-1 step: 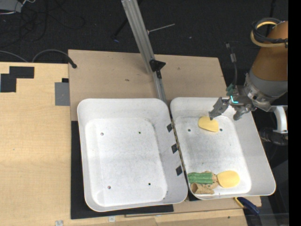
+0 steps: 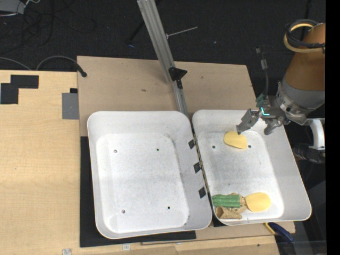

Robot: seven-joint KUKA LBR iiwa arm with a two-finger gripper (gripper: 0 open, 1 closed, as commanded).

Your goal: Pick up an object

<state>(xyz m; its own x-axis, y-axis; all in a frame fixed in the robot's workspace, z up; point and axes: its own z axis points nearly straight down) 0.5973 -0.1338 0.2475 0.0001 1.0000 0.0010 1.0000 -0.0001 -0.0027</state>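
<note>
Yellow object [image 2: 236, 140], a flat rounded piece, lies on the floor of the right bin [image 2: 281, 158] near its far end, and the gripper [image 2: 258, 122] hangs just above and to the right of it, its two dark fingers [image 2: 246, 122] spread apart with nothing between them. One finger reaches down toward the yellow piece's upper edge; whether it touches cannot be told from this slant. The grey arm [image 2: 303, 78] with its orange band comes in from the right, over the bin's far right corner. Nothing else lies close to the yellow piece, so the floor around it is bare white. Well apart, at the near end of the same bin, three things sit bunched together: a green ridged item [image 2: 226, 200], a tan lumpy item [image 2: 231, 212] just below it and touching it, and a second yellow rounded piece [image 2: 258, 201] pressed against their right side. The left bin [image 2: 106, 126] stands beside the right one, their rims meeting along a seam with small black clips [image 2: 197, 167]. Both bins rest on the table [image 2: 122, 84], and a slanted metal rail [image 2: 159, 41] rises behind them, ending near the far end of the seam.
</note>
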